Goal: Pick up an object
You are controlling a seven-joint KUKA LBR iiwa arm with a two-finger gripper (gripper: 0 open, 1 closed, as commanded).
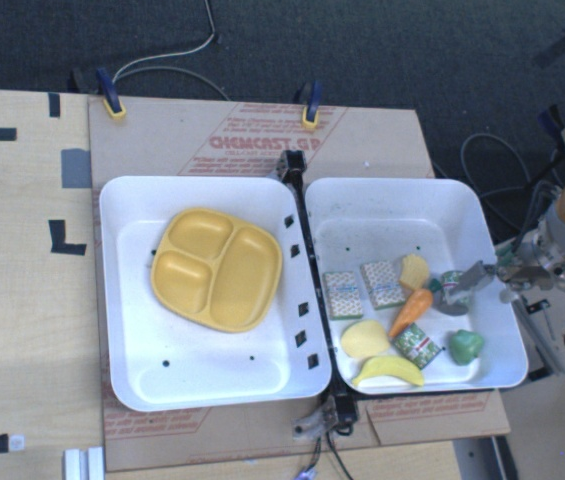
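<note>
The right bin (pixel 392 203) holds several small items in its near half. Two patterned packets (pixel 343 293) (pixel 382 281) lie side by side, with a pale yellow block (pixel 415 270) beside them. An orange carrot (pixel 411 311) slants down to a small green-and-red box (pixel 417 345). A round yellow piece (pixel 364 338), a banana (pixel 390 371) and a green object (pixel 465 345) lie near the front wall. My gripper (pixel 454 290) reaches in over the right wall and hangs low just right of the carrot's top, above the green object.
A yellow divided plate (pixel 217 268) lies in the left bin (pixel 132 368). Both bins rest on a cardboard sheet (pixel 262 138) clamped to the bench. Cables and the arm's wrist (pixel 537 263) crowd the right side.
</note>
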